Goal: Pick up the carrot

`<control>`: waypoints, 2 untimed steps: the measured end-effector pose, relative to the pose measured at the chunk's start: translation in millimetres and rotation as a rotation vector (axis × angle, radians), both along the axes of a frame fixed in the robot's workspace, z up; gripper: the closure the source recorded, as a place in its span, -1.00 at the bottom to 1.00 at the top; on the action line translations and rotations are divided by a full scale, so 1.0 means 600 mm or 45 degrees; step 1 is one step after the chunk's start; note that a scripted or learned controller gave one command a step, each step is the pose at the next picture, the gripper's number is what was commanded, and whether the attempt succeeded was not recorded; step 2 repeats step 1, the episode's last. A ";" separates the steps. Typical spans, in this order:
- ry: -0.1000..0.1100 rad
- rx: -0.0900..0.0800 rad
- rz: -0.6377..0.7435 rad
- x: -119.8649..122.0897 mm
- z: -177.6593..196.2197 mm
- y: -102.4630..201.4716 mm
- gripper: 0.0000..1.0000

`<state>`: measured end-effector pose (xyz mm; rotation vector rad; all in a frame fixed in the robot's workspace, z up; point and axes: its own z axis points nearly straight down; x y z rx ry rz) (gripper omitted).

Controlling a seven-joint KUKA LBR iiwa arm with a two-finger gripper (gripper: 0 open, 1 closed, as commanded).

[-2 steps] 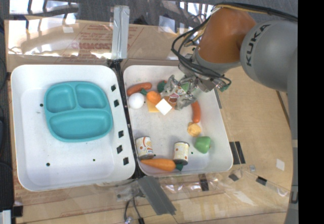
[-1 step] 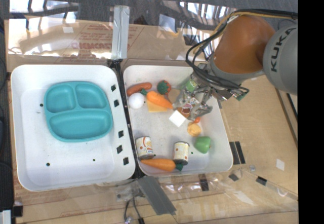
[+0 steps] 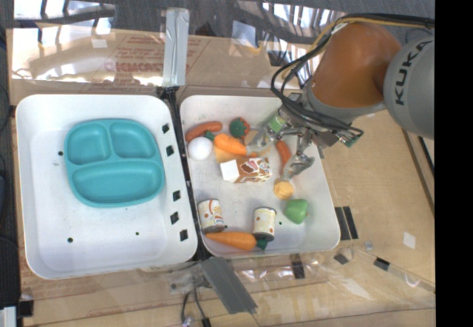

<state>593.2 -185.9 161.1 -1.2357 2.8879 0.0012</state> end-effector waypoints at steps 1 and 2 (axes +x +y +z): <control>0.002 0.002 0.480 -0.070 -0.116 0.019 -1.00; 0.002 0.002 0.480 -0.070 -0.116 0.019 -1.00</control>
